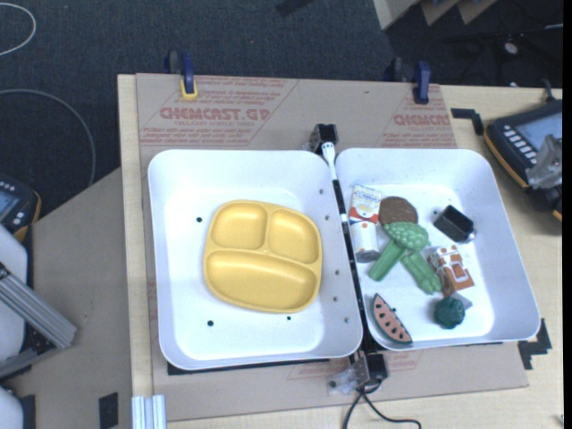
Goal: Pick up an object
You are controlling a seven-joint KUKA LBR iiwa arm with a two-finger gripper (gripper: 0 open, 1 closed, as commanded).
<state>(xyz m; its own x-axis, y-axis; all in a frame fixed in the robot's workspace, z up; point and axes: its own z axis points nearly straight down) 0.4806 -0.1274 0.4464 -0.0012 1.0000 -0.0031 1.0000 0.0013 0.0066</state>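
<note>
Starting nearest you and using the yellow divided plate (263,256) as the landmark: it's sitting in the left bin (170,239), taking up most of the floor. Just right of it, in the right bin (500,239), you're looking at a watermelon slice (391,320) leaning by the front edge, a dark green broccoli piece (450,312), green veggie toys (407,253), a small white carton (364,217) with red print I can't read, a brown round thing (399,210) and a black block (453,222). Beyond the plate, the board (223,105) is showing "CHEMCAST GP" in red. Gripper state: can't tell.
</note>
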